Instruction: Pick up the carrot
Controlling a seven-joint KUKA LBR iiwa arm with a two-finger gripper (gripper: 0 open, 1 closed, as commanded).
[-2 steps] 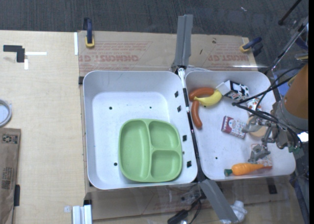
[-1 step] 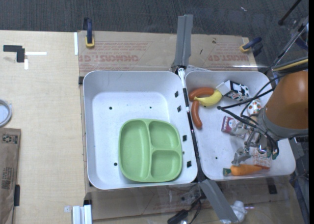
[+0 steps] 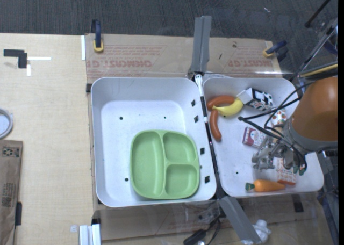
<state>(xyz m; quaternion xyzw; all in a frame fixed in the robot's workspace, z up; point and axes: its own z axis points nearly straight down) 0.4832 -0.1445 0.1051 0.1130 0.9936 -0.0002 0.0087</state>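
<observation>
— Well, where was the carrot (image 3: 269, 186) seen?
— It was found in the right bin (image 3: 231, 177), near the front wall, its long axis laid roughly left to right.
— And the jaws (image 3: 267, 159)?
— They were placed just behind it, slightly up-frame; whether spread or pressed together could not be told. Nothing was seen held.

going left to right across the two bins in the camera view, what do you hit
green plate in the left bin → hot dog → banana → red packet → carrot at the near edge of the right bin → hand, just above the carrot
</observation>
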